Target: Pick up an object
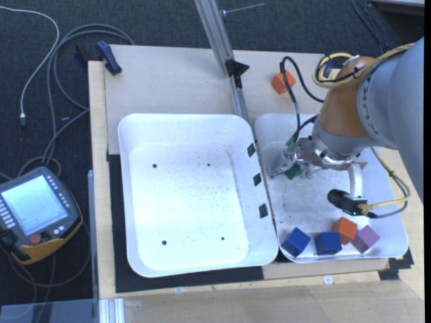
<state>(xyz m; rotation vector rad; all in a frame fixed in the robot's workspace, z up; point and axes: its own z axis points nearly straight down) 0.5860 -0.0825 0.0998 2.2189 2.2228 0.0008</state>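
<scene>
My gripper hangs low over the left part of the right bin, with the grey and orange arm reaching in from the right. A small green object shows right at the gripper's tip, mostly hidden by it. I cannot see if it is gripped. Along the bin's front edge lie two blue blocks, an orange block and a purple block, all well clear of the gripper.
The left bin sits beside the right one, their rims meeting just left of the gripper. An orange piece lies on the bench behind the bins. A metal pole rises at the back. Cables loop off the wrist.
</scene>
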